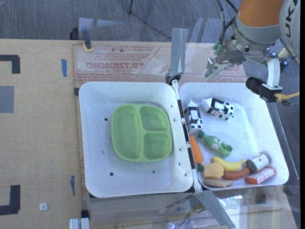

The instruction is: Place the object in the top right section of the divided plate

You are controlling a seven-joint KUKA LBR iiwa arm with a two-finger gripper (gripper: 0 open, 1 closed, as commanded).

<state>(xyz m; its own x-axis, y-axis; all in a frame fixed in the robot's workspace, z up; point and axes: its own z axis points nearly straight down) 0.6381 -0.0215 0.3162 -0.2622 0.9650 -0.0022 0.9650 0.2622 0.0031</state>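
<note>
Camera view: jaws [213, 71] state unclear, hovering past right bin [279, 142] far rim; divided plate [141, 132] well left, below.

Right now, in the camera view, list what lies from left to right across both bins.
green divided plate → carrot → green bottle → banana → red-and-white tube

Arm [267, 6] cut off by top and right edges. Gripper [217, 67] fingers too blurred to tell the gap. Bread-like piece [214, 181] partly hidden under banana [228, 164] and sausage [234, 174].
</note>
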